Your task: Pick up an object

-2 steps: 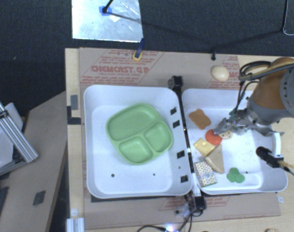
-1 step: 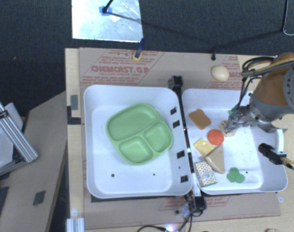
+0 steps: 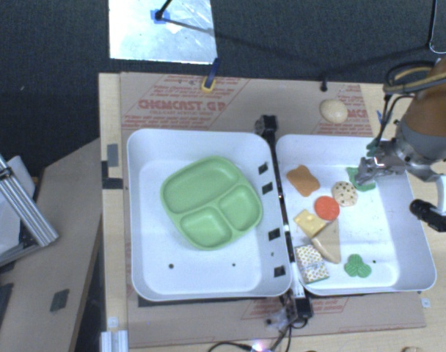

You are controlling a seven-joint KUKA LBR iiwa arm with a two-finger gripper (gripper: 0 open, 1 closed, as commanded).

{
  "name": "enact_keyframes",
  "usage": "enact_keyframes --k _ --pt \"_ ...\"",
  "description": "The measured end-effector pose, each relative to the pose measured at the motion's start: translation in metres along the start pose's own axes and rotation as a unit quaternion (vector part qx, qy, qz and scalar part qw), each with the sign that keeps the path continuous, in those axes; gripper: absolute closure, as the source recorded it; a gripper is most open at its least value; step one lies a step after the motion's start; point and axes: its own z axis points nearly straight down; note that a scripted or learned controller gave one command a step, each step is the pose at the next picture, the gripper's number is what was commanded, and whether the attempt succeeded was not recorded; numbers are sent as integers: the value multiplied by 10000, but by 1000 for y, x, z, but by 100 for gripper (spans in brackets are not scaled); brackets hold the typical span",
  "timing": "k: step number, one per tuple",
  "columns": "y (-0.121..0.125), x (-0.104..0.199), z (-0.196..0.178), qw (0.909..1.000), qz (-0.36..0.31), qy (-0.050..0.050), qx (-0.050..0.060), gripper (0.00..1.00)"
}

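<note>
The right bin holds several toy foods: an orange toast-like piece, a speckled cookie, a red-orange disc, a yellow cheese wedge, a tan stick, a patterned square cracker and a green leafy piece. My gripper hangs at the bin's upper right, just above a green item that it mostly hides. The cookie lies just left of and below the gripper.
The left bin carries a green three-part plate. A beige ball rests on the cardboard behind the right bin. A black divider with clips runs between the bins. A shiny sheet lies at the far back.
</note>
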Motion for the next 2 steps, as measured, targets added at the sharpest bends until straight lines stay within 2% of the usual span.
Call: enact_keyframes --k 1,2 --pt "11 1 -61 10000 -9 -1 -4 100" --pt "12 1 -62 10000 -8 8 25 100"
